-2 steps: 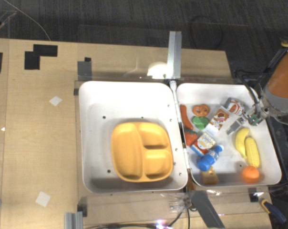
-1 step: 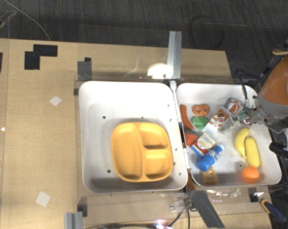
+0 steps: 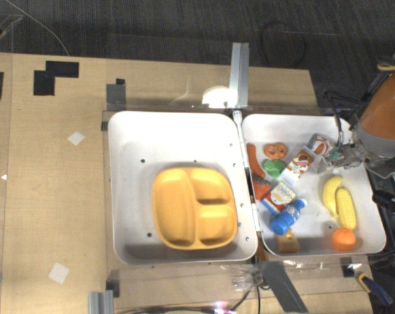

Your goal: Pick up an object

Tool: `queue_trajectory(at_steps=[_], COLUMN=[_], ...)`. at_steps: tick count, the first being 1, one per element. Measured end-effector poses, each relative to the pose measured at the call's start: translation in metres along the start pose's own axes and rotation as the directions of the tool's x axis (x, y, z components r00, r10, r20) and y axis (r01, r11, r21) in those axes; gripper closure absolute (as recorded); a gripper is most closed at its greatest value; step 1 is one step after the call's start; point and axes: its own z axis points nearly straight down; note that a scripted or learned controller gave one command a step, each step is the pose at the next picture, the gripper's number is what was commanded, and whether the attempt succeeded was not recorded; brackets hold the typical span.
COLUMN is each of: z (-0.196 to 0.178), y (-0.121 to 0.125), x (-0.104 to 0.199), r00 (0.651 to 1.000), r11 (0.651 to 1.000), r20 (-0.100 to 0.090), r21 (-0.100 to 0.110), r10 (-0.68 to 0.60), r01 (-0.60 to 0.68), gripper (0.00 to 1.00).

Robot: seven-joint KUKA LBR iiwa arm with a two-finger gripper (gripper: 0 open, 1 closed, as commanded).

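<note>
The right bin (image 3: 374, 195) holds several toy foods. A banana (image 3: 329, 193) and a corn cob (image 3: 346, 208) lie side by side at its right, with an orange (image 3: 343, 239) in front of them. A blue bottle (image 3: 287, 218), a white and blue box (image 3: 279, 196), a small carton (image 3: 301, 163), a green piece (image 3: 273, 169), a round orange slice (image 3: 274, 151) and a red sausage (image 3: 252, 162) fill the left half. My gripper (image 3: 339, 154) hangs over the bin's back right part, just right of a small red and white packet (image 3: 320, 146) and above the banana.
A yellow divided plate (image 3: 194, 207) lies in the left bin (image 3: 129, 149). A brown block (image 3: 288, 242) sits at the right bin's front wall. The arm's orange band (image 3: 384, 110) and cables crowd the right edge. A metal post (image 3: 239, 74) stands behind the bins.
</note>
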Motion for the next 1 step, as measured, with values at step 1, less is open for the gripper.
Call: queue_trajectory(at_steps=[1], z=[-0.1077], y=[0.0008], x=[0.0837], r00=[0.986], r11=[0.986], r20=[-0.008], r21=[0.003], r10=[-0.167], r01=[0.167], gripper=[1.0])
